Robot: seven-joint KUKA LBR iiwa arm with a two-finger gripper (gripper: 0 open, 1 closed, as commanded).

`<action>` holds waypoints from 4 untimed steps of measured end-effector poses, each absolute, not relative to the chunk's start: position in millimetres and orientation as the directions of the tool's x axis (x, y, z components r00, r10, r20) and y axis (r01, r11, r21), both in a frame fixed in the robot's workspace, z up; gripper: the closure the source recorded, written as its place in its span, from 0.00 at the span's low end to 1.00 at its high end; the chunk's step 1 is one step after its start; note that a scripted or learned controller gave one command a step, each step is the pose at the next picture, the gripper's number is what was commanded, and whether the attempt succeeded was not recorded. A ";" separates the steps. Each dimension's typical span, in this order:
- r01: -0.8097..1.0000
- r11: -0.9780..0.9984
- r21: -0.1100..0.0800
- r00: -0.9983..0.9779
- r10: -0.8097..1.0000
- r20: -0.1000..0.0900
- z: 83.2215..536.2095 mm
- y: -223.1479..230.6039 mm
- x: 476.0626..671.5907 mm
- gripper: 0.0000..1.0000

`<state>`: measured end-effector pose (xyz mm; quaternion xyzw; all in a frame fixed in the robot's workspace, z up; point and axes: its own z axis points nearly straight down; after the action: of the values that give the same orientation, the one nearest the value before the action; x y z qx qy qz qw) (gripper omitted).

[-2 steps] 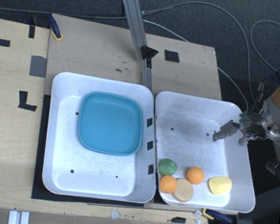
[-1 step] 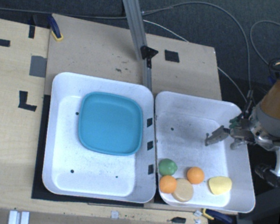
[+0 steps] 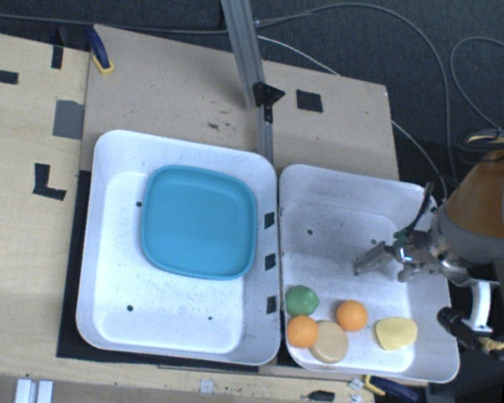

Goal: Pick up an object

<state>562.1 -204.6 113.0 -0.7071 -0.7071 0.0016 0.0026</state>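
While the grey arm (image 3: 494, 201) with its orange band is reaching in from the right, its jaws (image 3: 385, 261) are hanging over the middle of the right bin (image 3: 328, 198). The two fingers (image 3: 371, 260) are standing spread apart, and nothing is sitting between them. They are pointing toward the left and down at the white floor of the bin.

Near the front edge of that bin, five small things are lying close together. A round green ball (image 3: 302, 300) is sitting at the left of the group. Just in front of it, an orange ball (image 3: 302, 331) is resting, and a pale tan round piece (image 3: 330, 342) is touching its right side. A second orange ball (image 3: 351, 315) is sitting just behind the tan piece. A soft yellow lump (image 3: 395, 333) is lying a little to the right, on its own. All of them are near the jaws but apart from them.

In the left bin (image 3: 102, 220), a flat blue plate (image 3: 199, 222) with rounded corners is lying toward the back. Both bins are sitting side by side on the wooden desk (image 3: 2, 223), and a grey metal bar (image 3: 245, 38) is slanting down behind them.
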 end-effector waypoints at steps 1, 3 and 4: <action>1.000 0.001 0.000 -0.001 1.000 -0.001 89.0 -204.4 562.4 0.00; 1.000 0.001 0.004 -0.001 1.000 -0.001 149.4 -195.5 563.1 1.00; 1.000 0.001 0.003 -0.001 1.000 -0.001 191.4 -194.9 565.9 1.00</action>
<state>565.9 -194.9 191.4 -0.7069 -0.7073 -0.0007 -0.0013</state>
